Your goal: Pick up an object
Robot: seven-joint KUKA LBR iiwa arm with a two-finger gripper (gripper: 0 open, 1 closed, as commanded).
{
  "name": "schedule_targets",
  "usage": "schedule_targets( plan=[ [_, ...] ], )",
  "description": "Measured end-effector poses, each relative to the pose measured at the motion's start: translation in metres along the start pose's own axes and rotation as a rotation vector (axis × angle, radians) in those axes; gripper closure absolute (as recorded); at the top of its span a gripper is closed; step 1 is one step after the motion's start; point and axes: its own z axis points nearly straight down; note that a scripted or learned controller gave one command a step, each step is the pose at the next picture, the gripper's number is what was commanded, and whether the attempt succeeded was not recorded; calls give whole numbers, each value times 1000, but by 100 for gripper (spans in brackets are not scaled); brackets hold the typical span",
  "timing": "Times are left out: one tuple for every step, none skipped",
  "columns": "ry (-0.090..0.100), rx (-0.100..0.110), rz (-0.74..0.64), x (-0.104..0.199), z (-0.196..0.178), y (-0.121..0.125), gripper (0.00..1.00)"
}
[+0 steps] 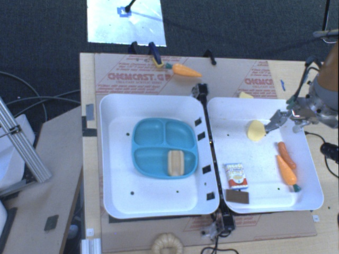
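Note:
The right bin (312, 192) holds a yellow lemon-like piece (256, 130), two orange carrots (286, 155) (287, 172), a small printed carton (236, 175) and a brown block (237, 196). My gripper (282, 119) hangs over the upper right part of this bin, just right of the yellow piece and above the carrots. Nothing is visibly held in it. The arm's grey wrist and orange band enter from the right edge.
The left bin (114, 194) bears a blue divided plate (159, 136) with a tan bread piece (176, 162) in one compartment. Outside the bins lie a carrot (183, 70) at the back, a yellow scrap (245, 94) and a ring-shaped pastry (168, 244) at the front edge.

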Motion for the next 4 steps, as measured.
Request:
schedule_targets(
  plan=[
    [-2,-12,-3,0,-7,2,0],
    [-1,-9,-2,9,40,-1,0],
    [-2,-10,-1,8,86,-8,0],
    [-1,-8,-1,17,139,-13,0]
  ],
)
